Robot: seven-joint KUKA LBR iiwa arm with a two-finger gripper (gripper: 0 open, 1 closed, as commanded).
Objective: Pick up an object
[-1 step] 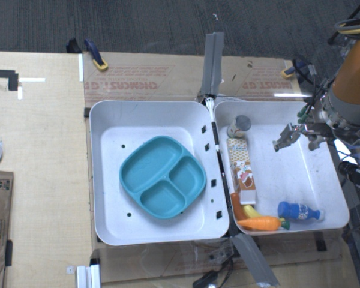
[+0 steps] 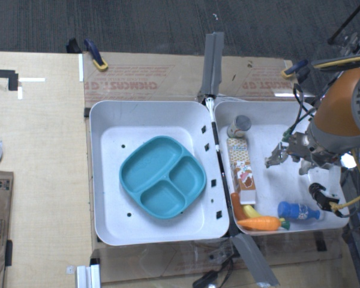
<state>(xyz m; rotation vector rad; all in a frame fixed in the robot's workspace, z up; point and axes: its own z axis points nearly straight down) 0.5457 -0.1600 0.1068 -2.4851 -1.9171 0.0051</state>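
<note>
Our gripper (image 2: pixel 283 156) hangs open, holding nothing; we should descend squarely over the blue bottle (image 2: pixel 298 211).

A light wooden bench (image 2: pixel 36 137) stands on a dark grey carpet floor (image 2: pixel 138 11). Brown cardboard (image 2: pixel 150 77) lies on the bench, held by blue-yellow clamps (image 2: pixel 95 54).

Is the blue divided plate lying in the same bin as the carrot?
No, the blue divided plate lies in the left bin, the carrot in the right bin.
</note>
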